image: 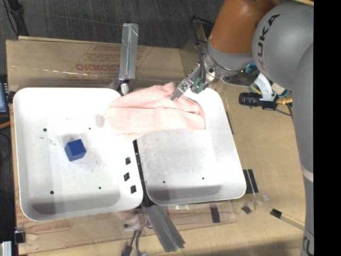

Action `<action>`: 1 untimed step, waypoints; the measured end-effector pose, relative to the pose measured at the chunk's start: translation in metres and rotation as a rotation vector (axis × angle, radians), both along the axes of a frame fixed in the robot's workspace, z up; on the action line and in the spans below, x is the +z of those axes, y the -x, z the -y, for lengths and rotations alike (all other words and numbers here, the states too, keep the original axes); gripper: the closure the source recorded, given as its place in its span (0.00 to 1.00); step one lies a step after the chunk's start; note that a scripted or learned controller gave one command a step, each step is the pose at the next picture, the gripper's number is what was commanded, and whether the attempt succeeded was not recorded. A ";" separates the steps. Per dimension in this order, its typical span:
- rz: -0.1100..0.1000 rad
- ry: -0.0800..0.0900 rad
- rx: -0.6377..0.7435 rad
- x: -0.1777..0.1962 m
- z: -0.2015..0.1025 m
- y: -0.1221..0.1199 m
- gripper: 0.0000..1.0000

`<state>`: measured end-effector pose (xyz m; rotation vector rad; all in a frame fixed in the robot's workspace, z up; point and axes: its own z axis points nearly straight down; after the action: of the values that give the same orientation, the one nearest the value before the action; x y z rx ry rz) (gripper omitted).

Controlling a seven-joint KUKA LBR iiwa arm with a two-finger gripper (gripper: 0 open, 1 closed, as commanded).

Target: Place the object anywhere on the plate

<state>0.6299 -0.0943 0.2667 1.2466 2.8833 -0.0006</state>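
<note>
A pink cloth (154, 113) lies crumpled across the far rims of both bins, spanning the divider between them. My gripper (176, 93) reaches in from the upper right and meets the cloth's far edge, where the fabric rises to a small peak. The fingers look pressed together on that peak. A small blue cube (75, 149) sits on the floor of the left bin (32, 196), well away from the gripper.
The right bin (184, 167) shows bare white floor in front of the cloth. A grey metal post (128, 55) stands behind the bins' junction. A black fitting with cables (259, 100) hangs from the arm at right. Cardboard lies under the bins.
</note>
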 end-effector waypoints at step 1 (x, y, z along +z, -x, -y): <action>-0.003 0.000 0.008 -0.035 -0.002 -0.001 1.00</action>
<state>0.6306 -0.0918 0.2313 1.2354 2.8906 -0.0025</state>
